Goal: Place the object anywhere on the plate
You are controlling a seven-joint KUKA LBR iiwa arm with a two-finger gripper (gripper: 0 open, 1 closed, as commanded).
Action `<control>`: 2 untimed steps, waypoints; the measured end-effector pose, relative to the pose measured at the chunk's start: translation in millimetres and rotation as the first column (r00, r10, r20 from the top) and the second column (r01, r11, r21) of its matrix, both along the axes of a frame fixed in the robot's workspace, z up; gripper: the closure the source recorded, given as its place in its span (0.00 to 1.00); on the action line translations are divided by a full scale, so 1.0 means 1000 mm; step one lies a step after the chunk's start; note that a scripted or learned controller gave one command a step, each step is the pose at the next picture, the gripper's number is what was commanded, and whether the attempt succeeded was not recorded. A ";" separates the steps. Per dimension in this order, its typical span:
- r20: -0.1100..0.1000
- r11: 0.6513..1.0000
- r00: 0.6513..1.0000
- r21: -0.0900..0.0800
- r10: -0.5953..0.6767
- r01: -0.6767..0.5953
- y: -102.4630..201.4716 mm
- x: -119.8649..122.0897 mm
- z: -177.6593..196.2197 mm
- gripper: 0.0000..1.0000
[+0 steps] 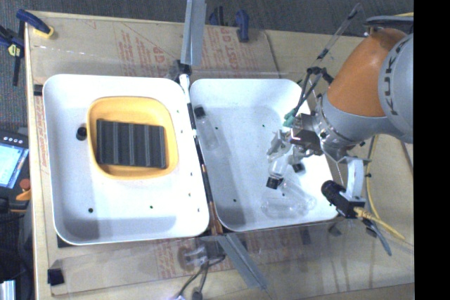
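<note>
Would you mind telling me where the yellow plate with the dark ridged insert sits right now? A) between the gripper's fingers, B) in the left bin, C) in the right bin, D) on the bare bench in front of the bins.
B: the yellow plate lies flat inside the left bin, while the gripper is over the right bin.

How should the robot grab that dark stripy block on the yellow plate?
Probably from straight above, pinching the dark ridged block across its shorter span, on its two long edges. It lies flat in the yellow plate, whose raised rim would likely block a sideways approach, and the long edges sit closer together.
</note>
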State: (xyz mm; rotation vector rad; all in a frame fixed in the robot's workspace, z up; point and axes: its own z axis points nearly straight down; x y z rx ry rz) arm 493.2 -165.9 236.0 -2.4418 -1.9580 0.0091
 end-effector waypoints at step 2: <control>0.009 0.939 0.939 -0.003 0.343 -0.343 0.090 0.080 -0.023 1.00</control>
